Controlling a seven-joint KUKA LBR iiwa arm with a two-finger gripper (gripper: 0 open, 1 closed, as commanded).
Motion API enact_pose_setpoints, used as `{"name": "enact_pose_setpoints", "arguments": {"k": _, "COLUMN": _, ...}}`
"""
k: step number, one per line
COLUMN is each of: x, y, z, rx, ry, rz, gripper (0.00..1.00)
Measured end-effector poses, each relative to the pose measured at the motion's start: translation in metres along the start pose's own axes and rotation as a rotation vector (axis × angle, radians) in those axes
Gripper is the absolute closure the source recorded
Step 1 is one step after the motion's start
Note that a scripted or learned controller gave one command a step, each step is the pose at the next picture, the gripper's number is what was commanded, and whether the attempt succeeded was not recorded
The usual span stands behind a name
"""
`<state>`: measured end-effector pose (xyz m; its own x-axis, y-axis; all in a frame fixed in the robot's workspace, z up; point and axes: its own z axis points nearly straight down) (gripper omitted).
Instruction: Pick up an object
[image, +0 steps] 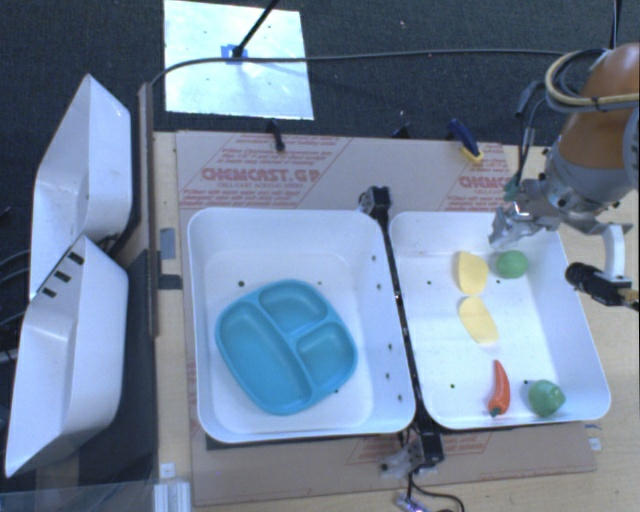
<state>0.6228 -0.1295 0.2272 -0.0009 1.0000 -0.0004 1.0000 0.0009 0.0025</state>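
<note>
Camera view, looking down at a slant, and we have the arm (600, 110) coming in from the right, its upper part cut off by the frame edge. The gripper (512, 228) is small and blurred against the white wall of the right bin (580, 330); we cannot tell whether it is parted or closed, and we see nothing clearly gripped in it.

Just below and beside the gripper sits a green ball (512, 264), round, pale green, its upper edge very near the tip; whether they touch we cannot make out. Just left of the ball lies a yellow piece (472, 272), flat and rounded. Below that we have a second yellow piece (478, 320), longer and tilted. Well away from the gripper, near the front wall, a red pepper (499, 388) lies slim and nearly upright in the picture, with a green pepper (545, 398) just beside it on the right.

Over in the left bin (230, 240) we see a blue tray (285, 345) with three compartments, turned at an angle.
</note>
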Motion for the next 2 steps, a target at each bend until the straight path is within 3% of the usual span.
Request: {"name": "enact_pose_setpoints", "arguments": {"k": 2, "x": 0.109, "y": -0.031, "z": 0.004, "rx": 0.001, "ry": 0.002, "rz": -0.004, "gripper": 1.00}}
